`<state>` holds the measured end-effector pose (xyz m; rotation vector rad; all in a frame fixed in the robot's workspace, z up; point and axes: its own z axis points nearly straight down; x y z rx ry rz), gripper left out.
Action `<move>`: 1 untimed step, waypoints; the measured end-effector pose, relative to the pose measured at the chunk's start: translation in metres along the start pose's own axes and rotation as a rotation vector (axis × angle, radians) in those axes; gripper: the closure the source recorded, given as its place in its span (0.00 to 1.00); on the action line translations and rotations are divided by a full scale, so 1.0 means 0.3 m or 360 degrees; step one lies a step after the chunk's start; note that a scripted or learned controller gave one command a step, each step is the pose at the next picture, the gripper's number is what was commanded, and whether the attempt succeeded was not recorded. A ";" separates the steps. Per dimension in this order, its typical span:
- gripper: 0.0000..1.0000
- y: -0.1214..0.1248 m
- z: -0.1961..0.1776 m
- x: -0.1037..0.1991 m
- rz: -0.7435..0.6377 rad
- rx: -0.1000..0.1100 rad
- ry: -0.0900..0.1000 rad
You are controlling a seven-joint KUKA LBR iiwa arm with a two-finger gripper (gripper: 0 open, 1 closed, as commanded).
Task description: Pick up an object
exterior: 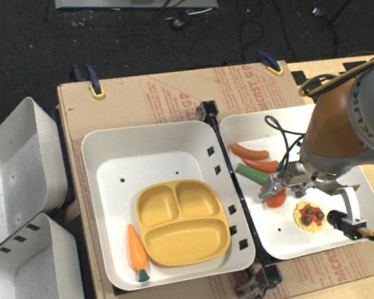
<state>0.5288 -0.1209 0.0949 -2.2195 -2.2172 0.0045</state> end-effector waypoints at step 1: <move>1.00 0.004 -0.044 -0.001 0.0003 -0.0007 -0.0001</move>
